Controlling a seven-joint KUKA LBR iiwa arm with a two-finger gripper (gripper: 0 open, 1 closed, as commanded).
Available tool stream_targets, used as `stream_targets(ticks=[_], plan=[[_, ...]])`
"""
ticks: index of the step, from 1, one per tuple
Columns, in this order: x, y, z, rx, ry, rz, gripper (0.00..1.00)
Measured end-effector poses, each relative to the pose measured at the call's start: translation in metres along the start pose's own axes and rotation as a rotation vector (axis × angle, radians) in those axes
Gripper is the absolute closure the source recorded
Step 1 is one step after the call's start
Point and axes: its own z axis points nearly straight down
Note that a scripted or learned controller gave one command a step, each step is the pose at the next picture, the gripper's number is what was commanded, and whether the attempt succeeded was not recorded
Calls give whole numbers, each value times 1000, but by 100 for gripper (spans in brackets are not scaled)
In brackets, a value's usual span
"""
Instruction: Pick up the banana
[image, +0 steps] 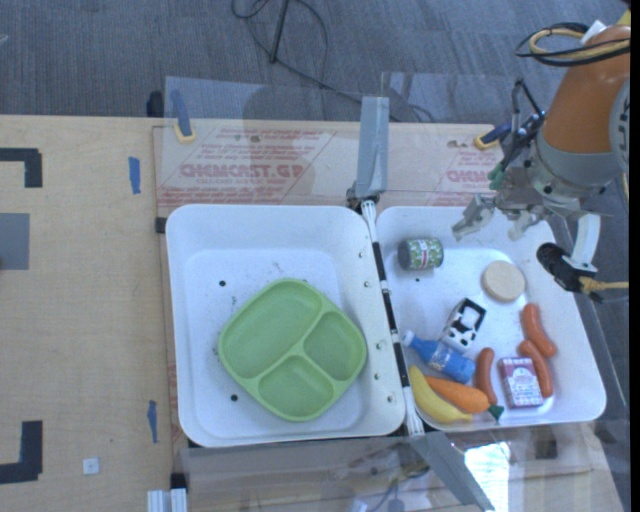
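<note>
The tool (497, 213) hangs released over the right bin's (592, 395) far edge, well apart from the banana (428, 398).

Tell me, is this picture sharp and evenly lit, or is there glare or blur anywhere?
Camera view: light is soft and even, with faint shadows inside the white bins; a bright glare patch sits on the clear sheet at the bottom edge; small toys like the banana look slightly soft; the pincer is a little blurred.
</note>
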Motion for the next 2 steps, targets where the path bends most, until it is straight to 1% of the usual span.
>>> stream_targets(ticks=[1,2], plan=[[39,-46,51,0,1,-462,0],[103,-121,23,0,1,-607,0]])
